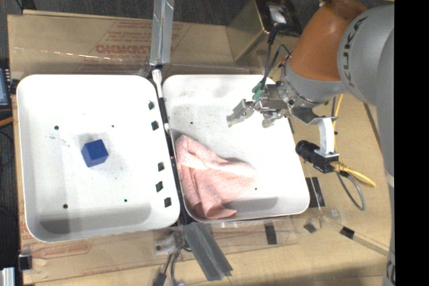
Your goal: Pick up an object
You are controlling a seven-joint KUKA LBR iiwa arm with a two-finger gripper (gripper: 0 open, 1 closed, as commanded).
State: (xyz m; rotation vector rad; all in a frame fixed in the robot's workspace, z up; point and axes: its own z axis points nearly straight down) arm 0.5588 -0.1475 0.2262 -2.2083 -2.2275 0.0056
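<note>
Approach looks to be the step in hand: the end effector [250, 113] hangs over the bare upper part of the right bin [281, 201], fingers spread and gripping nothing. A pink cloth [209, 177] lies crumpled against that bin's lower left wall; a blue cube [95, 152] sits in the left bin [40, 90]. Next it likely needs to shift toward the cloth, descend and clench.

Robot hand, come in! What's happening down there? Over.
Hand over right bin, holding nothing. Pink cloth lies crumpled below it, untouched. Blue cube sits in left bin. Nothing blocking.
</note>
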